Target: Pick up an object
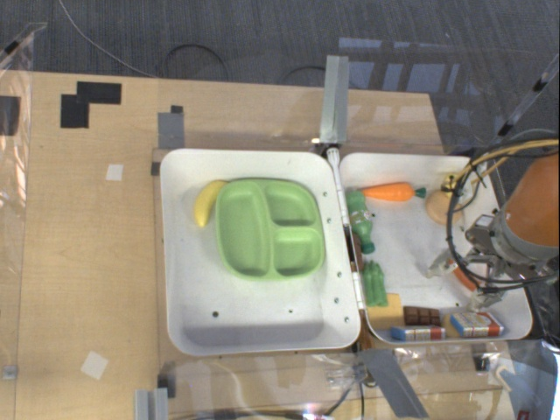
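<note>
My gripper (pixel 458 287) hangs low over the right side of the right bin (pixel 411 234), below the orange-banded wrist (pixel 529 217). Its fingers (pixel 437 267) look spread apart, so it is open. A small orange-red thing (pixel 465 278) lies on the bin floor between them; I cannot tell if they touch it. Close by are a carrot (pixel 388 192) at the back, a beige round thing (pixel 439 206), a chocolate bar (pixel 423 317) and a small red, white and blue box (pixel 477 325) at the front edge.
Green vegetable pieces (pixel 358 220) (pixel 374 283) line the right bin's left wall, with a yellow block (pixel 385 308) and a blue-and-red box (pixel 416 332) at the front. The left bin (pixel 188 304) holds a green divided plate (pixel 268 227) and a banana (pixel 206 201). Black cables (pixel 468 182) loop by the wrist.
</note>
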